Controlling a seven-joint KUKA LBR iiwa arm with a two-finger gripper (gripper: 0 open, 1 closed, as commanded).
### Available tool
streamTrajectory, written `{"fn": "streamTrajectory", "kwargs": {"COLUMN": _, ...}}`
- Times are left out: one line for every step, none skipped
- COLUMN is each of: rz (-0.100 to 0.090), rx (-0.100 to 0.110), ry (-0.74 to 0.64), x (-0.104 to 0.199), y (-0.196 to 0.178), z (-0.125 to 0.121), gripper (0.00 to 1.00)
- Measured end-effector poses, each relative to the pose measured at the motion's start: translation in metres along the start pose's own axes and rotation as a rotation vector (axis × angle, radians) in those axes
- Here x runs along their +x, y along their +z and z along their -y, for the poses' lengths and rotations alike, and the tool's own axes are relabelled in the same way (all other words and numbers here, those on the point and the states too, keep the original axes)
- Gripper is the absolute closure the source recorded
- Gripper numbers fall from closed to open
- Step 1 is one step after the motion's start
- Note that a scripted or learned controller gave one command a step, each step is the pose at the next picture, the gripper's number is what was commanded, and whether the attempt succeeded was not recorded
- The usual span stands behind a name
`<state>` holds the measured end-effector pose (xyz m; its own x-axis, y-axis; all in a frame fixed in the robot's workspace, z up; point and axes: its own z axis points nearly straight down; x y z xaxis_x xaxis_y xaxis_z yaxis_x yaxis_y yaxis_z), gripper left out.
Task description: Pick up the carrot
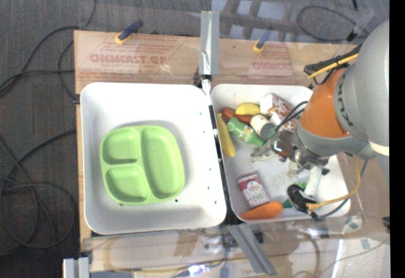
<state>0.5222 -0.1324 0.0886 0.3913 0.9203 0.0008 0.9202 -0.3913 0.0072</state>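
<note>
Right bin (278, 176): the carrot (261, 210) lies on its side by the near wall, orange body running left-right, green end pointing right. Just above it sits a small red packet (252, 189), tilted; we cannot tell whether the two touch.

The arm (354, 99) comes in from the right, its orange band over the right bin's far-right part. The gripper (270, 148) is low in the middle of that bin, at the edge of the clutter and apart from the carrot, with the red packet lying roughly between them. We cannot tell whether it is open or closed (the wrist and tangled metal parts hide the tip), and we see nothing clearly held.

Far end of the right bin, in a heap:
- a banana (247, 108)
- a green bottle (244, 132)
- a long yellow piece (226, 139) along the left wall
- a red-and-white wrapper (276, 104)

Left bin (95, 112): one green tray (142, 163) with three compartments, lying flat near the centre.
</note>
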Motion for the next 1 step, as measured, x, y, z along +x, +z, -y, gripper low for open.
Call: {"fn": "streamTrajectory", "kwargs": {"rz": 0.001, "rx": 0.001, "ry": 0.000, "x": -0.0003, "y": -0.0091, "z": 0.0000, "gripper": 1.00}}
